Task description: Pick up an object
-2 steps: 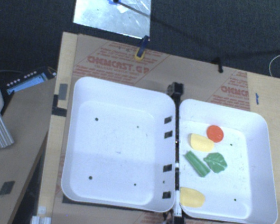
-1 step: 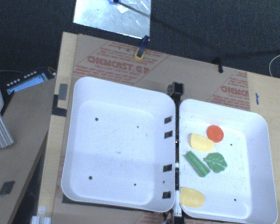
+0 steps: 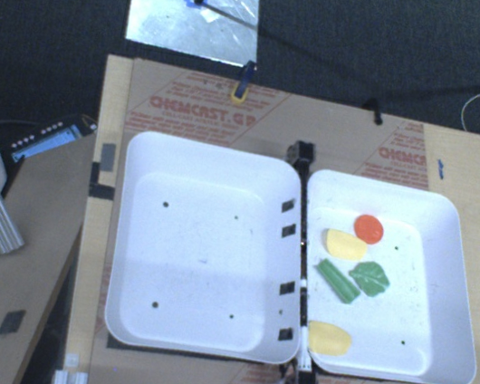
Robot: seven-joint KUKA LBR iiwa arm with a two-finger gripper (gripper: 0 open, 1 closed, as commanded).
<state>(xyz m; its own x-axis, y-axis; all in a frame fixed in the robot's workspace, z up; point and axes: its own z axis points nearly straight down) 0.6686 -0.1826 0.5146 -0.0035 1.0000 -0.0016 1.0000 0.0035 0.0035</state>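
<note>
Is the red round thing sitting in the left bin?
No, the red round thing lies in the right bin, near its far side, just above a yellow piece.

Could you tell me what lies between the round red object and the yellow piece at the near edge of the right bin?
In the camera view, between the round red object and the lower yellow piece lie another yellow piece and a long green object.
</note>
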